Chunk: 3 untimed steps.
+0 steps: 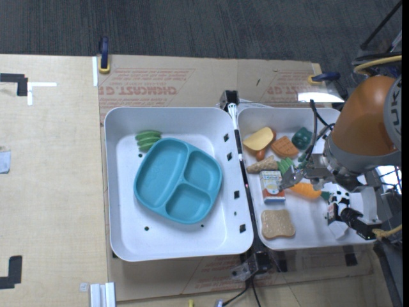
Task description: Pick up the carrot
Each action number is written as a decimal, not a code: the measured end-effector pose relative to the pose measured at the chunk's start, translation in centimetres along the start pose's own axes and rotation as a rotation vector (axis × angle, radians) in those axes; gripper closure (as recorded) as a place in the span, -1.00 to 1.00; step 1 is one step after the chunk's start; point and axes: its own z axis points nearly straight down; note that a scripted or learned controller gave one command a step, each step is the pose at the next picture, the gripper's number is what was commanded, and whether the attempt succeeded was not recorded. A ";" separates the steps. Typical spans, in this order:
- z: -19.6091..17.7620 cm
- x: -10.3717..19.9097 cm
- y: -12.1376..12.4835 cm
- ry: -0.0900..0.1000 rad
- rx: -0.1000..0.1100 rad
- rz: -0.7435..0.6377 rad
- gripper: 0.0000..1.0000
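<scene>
Your gripper (pixel 295 179) sits low in the right bin (pixel 307 235), toward the right of the frame. Whether its fingers are parted or closed cannot be told; their tips are lost in clutter. The carrot (pixel 307 191) lies just right of and below them, orange, lengthwise across the bin floor, touching or nearly touching the gripper; contact cannot be confirmed.

Note what surrounds it. A small carton (pixel 273 187) lies just left of the gripper, a slice of bread (pixel 278 224) below that, near the bin's lower edge. Above, you see a yellow-and-red piece (pixel 259 139), an orange-brown piece (pixel 284 148) and a teal item (pixel 301 137) in the bin's upper part.

The arm (pixel 364 126), with its orange band, enters from the right edge and overhangs the bin's right side.

In the left bin (pixel 128 235), mid-frame, a blue divided plate (pixel 177 180) rests tilted, with a green item (pixel 148 139) at its upper left. Both bins stand on the table (pixel 45 190).
</scene>
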 end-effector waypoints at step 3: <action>5.1 -5.3 6.4 -0.002 0.001 0.431 1.00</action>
